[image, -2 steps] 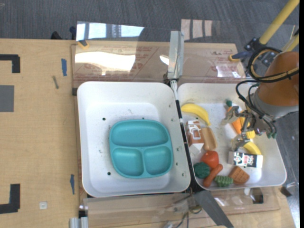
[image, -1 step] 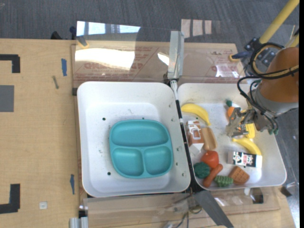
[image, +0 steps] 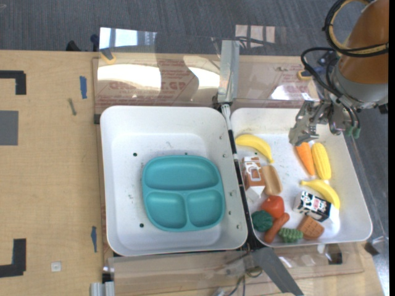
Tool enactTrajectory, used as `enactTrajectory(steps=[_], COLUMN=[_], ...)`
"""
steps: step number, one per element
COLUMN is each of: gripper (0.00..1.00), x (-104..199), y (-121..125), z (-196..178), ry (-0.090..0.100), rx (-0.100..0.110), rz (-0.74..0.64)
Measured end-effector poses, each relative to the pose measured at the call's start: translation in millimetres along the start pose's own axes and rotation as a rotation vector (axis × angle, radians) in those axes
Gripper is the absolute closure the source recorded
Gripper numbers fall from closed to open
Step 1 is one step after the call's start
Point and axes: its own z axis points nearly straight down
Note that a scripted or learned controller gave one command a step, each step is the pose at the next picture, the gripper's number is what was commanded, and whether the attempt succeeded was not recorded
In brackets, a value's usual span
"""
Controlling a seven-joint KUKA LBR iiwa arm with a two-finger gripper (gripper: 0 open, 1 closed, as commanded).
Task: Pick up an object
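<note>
My jaws hang over the right bin (image: 361, 217) on the tan worktop (image: 49, 165), grey carpet (image: 185, 5) beyond; their spread I cannot tell.

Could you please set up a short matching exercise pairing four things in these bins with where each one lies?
Things:
1. teal divided plate
2. carrot
3. corn cob
4. broccoli

Places:
A. right bin, touching the carrot's right side
B. near edge of the right bin, by the divider
C. middle of the left bin
D. right bin, just below the pincer

Pairs: 1-C, 2-D, 3-A, 4-B
</note>
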Motion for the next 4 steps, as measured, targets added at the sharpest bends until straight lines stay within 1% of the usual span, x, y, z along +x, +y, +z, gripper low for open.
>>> enactTrajectory(steps=[1,2,3,4], gripper=[0.00,0.00,0.00,1.00], x=[2.4,-11.7,-1.9,-6.5], y=[-2.6,-82.6,-50.3,-49.0], z=[5.8,127.4,161.2,147.1], ry=[0.012,0.030,0.008,-0.007], rx=[0.001,0.000,0.002,0.003], rz=[0.004,-0.107,-0.092,-0.093])
